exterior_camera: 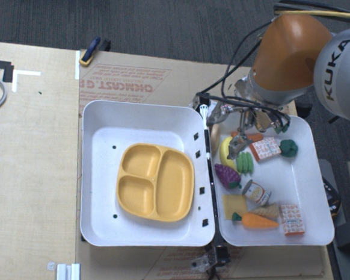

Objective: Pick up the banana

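Yellow banana (225,151) lies just left of the green toy (245,162). My fingers (236,146) hang over it; I cannot tell their opening. I'd descend straight, avoiding that toy.

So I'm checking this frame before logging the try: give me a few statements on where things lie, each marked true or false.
1. The yellow tray lies in the left bin. True.
2. The banana lies on the tray. False: it lies in the right bin, near that bin's left wall.
3. The gripper is over the right bin, beside the banana. True.
4. The carrot lies in the left bin. False: it lies in the right bin, near its front rim.
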You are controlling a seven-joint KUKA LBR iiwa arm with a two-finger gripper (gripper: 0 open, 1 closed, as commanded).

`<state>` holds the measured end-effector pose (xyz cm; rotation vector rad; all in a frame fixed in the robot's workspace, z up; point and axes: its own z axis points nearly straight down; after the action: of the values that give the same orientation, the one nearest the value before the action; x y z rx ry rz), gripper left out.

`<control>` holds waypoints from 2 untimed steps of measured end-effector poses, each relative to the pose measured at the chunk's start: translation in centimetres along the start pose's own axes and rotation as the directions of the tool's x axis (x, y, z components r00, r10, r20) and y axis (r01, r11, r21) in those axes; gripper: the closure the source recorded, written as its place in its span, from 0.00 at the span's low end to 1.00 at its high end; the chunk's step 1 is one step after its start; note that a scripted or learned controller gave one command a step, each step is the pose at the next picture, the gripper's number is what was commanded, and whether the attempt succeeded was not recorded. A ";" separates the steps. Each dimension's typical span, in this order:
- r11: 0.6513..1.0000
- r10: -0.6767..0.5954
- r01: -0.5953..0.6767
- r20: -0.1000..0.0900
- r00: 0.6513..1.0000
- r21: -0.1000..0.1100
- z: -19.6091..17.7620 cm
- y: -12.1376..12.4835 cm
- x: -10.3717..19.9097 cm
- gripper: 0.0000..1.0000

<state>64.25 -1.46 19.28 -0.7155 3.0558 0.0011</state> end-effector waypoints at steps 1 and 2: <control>0.998 -0.064 0.064 0.002 0.998 0.001 0.0 0.6 -0.9 0.00; 0.998 -0.063 0.063 0.000 0.998 0.000 0.0 2.7 1.0 0.00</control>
<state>62.20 0.51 19.29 -0.8114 3.0317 0.0014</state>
